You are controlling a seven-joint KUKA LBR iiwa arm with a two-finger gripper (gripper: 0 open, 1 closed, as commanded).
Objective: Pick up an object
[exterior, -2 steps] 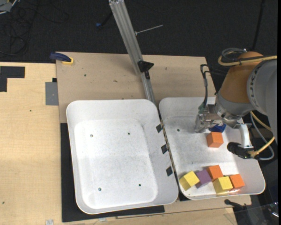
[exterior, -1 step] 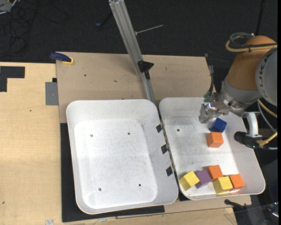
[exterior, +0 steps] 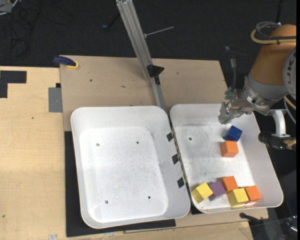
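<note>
My gripper hangs over the back of the right bin, just up and left of a blue cube. An orange cube lies right below the blue one. At the bin's front edge sits a cluster: a yellow cube, a purple cube, an orange cube, another yellow cube and another orange cube. Nothing shows between the gripper's tips.
The left bin lies beside the right one, joined by black clips. A slanted aluminium bar rises behind the bins. The arm's orange band stands at the far right.
</note>
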